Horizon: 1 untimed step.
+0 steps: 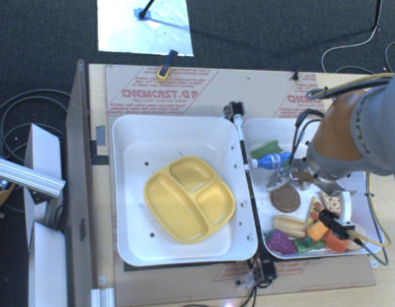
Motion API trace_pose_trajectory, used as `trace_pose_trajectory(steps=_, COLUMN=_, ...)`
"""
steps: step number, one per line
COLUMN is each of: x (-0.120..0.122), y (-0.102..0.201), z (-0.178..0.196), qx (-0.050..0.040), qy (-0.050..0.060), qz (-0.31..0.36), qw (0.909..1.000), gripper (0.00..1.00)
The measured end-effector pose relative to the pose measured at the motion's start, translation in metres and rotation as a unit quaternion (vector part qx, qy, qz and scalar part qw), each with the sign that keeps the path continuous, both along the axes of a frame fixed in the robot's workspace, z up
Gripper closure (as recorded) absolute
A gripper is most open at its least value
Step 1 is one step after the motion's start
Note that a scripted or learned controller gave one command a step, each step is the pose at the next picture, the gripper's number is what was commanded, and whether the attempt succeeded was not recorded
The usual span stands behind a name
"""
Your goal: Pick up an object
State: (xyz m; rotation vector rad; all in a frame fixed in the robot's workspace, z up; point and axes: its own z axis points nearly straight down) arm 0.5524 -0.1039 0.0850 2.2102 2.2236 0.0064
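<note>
**Arm parked over the cluttered bin, nothing clearly grabbed yet**

Using the black divider strip between the two bins as the landmark. Left of it, the left shallow white plastic bin holds just a yellow three-compartment plastic tray, lying flat with loads of bare floor around it, so probably the drop side.

Right of the strip, the right white bin has all the pickable stuff: a green leafy toy piece, a small clear bottle with a blue label lying on its side just past the strip, a brown round cookie-like disc, a tan bread roll toy and purple plastic grapes.

The two-finger gripper sits low between bottle and disc. Can't tell how its jaws stand or whether they've got anything.
</note>
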Motion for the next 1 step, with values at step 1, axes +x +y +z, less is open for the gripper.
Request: trace_pose_trajectory(steps=1, x=-0.0401, y=0.0087, z=-0.0011, qx=0.0016, qy=0.005, qz=-0.002, qw=1.0000, gripper=0.00)
